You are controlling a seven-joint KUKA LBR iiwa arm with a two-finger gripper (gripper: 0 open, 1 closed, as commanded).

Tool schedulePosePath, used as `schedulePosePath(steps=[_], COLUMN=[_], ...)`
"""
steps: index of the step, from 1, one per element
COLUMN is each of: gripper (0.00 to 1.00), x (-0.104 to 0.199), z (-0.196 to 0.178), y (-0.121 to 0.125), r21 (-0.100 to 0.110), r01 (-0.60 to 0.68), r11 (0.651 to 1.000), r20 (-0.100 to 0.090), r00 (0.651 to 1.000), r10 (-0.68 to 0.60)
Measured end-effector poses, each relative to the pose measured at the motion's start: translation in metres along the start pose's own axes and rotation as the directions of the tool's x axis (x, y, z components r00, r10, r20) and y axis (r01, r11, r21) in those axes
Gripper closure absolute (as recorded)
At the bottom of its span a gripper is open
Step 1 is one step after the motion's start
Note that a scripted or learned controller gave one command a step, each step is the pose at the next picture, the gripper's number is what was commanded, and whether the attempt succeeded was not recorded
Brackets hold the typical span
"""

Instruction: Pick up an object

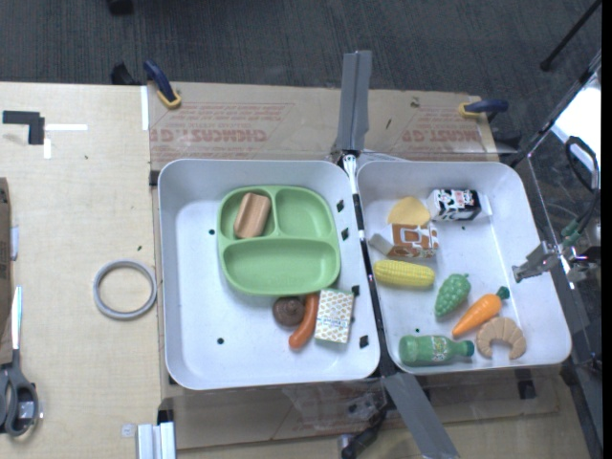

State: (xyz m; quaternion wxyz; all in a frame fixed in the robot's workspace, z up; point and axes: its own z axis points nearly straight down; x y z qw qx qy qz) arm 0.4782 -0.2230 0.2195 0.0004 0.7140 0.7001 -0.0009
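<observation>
R bin (535, 256): corn (404, 273) beside grapes (452, 295), carrot (476, 315), croissant (501, 338), bottle (435, 350) packed close. L bin (182, 256): tray (280, 240) w/ bun (251, 214). Jaw state: can't tell.

The setting is a robotics laboratory or test workshop, not a home or kitchen. Two white bins (182, 285) sit side by side on a plywood counter (67, 218) over a cardboard sheet (249, 127) held by spring clamps (163, 84), and the bins contain plastic toy food such as a corn cob (404, 273) and a carrot (476, 314). Dark office carpet (287, 17), a tape roll (124, 288), scissors (17, 390) and metal framing (356, 98) surround the counter.
</observation>
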Motion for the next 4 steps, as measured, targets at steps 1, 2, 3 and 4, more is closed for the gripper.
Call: schedulePosePath(steps=[1,2,3,4], gripper=[0.0,0.0,1.0,1.0], x=[0.041,0.075,0.074,0.153], z=[0.101,0.129,0.122,0.029], y=[-0.002,0.026,0.025,0.043], r21=[0.003,0.004,0.007,0.003], r01=[0.024,-0.175,-0.174,-0.351], r11=[1.0,0.985,0.985,0.936], r20=[-0.003,-0.001,-0.001,0.001], r00=[1.0,0.985,0.985,0.936], r10=[-0.024,0.175,0.174,0.351])
